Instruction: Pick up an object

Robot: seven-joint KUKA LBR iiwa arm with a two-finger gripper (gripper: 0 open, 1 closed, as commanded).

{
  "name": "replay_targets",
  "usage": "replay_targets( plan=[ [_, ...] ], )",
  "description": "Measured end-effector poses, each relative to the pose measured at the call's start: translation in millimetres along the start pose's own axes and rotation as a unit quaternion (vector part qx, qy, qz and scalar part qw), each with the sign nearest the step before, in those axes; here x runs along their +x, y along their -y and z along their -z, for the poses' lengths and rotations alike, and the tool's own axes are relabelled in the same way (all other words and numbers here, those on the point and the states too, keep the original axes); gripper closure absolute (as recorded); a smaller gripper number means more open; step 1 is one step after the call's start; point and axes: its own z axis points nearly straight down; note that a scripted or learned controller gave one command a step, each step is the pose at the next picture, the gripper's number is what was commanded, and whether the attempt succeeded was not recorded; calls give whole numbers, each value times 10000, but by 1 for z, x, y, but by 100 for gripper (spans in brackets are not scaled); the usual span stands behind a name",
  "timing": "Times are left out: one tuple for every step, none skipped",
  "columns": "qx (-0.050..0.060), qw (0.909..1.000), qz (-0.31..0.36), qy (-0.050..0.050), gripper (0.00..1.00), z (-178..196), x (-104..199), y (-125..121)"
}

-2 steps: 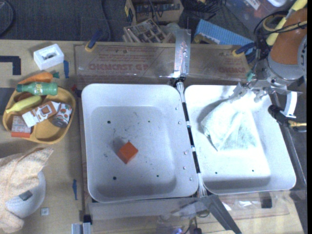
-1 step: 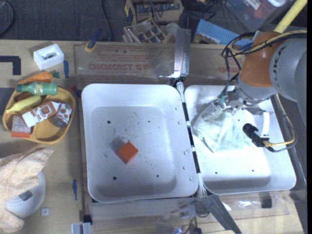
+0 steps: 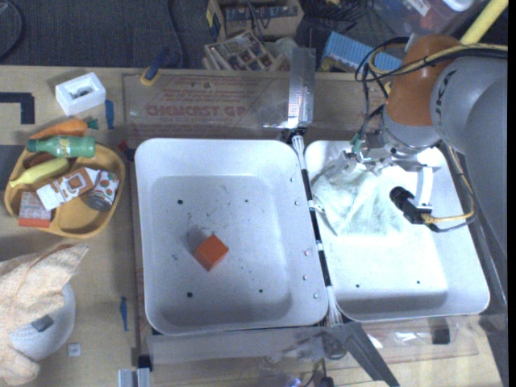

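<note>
The arm [image 3: 451,79] leans in over the far end of the right bin [image 3: 403,289], its hand [image 3: 372,153] down among crumpled clear plastic [image 3: 355,200]; I cannot tell its state. The orange block [image 3: 212,251] lies alone in the left bin [image 3: 161,176], well apart. Nothing looks lifted yet; next it needs a firm hold and a lift.

To your left of the bins sits a yellow bowl [image 3: 81,220] heaped with toy food: a green bottle [image 3: 63,146], a banana [image 3: 36,172], small cartons. Behind it you see a small white box [image 3: 80,93]. A crumpled beige cloth [image 3: 36,297] lies at the bench's near left corner.
</note>
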Motion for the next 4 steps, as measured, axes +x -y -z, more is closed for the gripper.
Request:
replay_targets(
  plan=[
    [33, 10000, 40, -5, 0, 43, -62, 10],
    [-1, 9996, 275, -8, 0, 1, -45, 71],
    [26, 9982, 597, -9, 0, 11, 2, 34],
    [65, 9999, -129, -26, 0, 27, -1, 140]
  ],
)
